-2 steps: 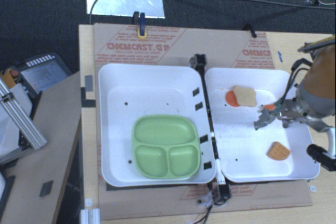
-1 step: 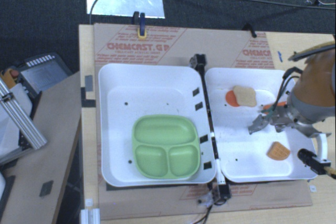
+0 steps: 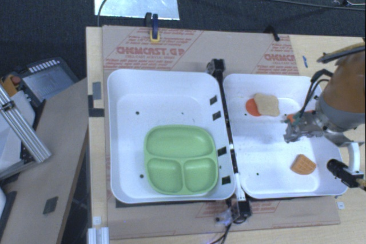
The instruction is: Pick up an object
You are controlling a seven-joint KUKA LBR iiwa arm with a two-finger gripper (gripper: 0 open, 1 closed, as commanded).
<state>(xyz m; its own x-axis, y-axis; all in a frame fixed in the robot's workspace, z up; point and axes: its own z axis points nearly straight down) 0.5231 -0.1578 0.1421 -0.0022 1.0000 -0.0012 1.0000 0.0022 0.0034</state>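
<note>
Camera view showed two shallow white bins side by side on the surface. The left bin (image 3: 123,123) held a green divided plate (image 3: 181,159) with three compartments, lying toward the near edge. The right bin (image 3: 269,180) held three small items: a tan bread-like piece (image 3: 267,104) toward the far side, a red-orange round item (image 3: 251,107) touching the tan piece on its left, and a brown waffle-like piece (image 3: 303,165) near the front right corner.

The arm (image 3: 349,94) reached in from the right, with its hand (image 3: 294,130) low over the right bin, between the tan piece and the waffle-like piece and apart from both. No item was seen between its fingers. Whether the hand was spread or closed could not be told; the tip appeared as a dark, blurred cluster.

Step in hand, as judged: approach or positioning over the right bin, with no grasp made. The task remained at an early stage, since all three items lay on the bin floor.

Next move, as judged: select one target, centre the hand over it, and descend. The tan piece touched the red-orange item, so a grasp there risked catching or pushing both. The waffle-like piece lay alone but close to the bin wall, which could obstruct one finger.
</note>
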